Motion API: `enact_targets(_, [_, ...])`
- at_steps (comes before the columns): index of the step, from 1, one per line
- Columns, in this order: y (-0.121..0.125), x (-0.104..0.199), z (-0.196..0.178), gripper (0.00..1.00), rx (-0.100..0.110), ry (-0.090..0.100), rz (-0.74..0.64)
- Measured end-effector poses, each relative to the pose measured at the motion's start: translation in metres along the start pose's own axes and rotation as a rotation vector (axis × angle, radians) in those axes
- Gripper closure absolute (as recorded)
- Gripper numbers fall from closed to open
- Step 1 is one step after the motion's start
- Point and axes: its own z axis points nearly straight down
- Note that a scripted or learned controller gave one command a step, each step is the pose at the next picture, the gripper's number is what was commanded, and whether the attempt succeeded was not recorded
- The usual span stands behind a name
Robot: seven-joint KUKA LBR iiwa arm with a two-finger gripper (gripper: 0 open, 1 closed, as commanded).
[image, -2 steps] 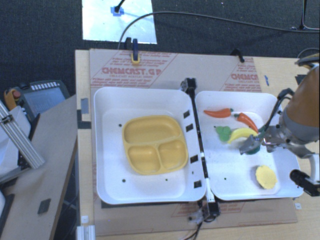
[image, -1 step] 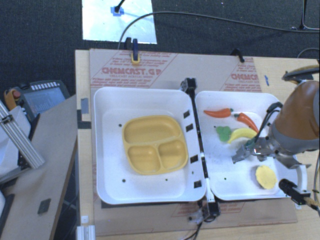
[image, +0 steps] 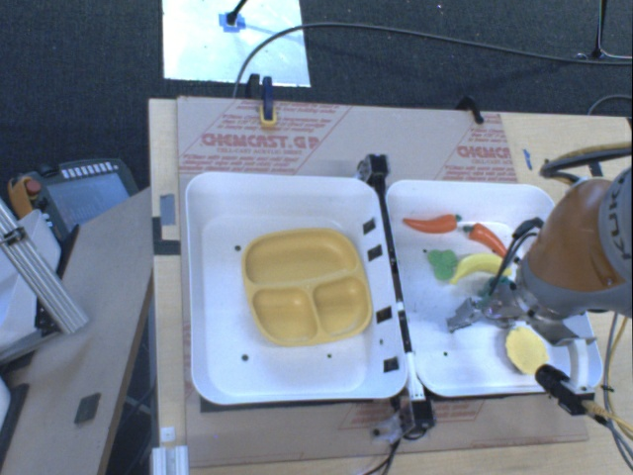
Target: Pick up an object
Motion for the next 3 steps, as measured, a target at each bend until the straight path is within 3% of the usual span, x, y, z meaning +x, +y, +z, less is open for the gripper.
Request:
enact_targets(1, [0.001,0.0,-0.012,1.0,-0.003,0.0,0.0])
enact_targets(3, [-0.001,0.004,-0.138,1.0,-0.009,-0.003,-0.005])
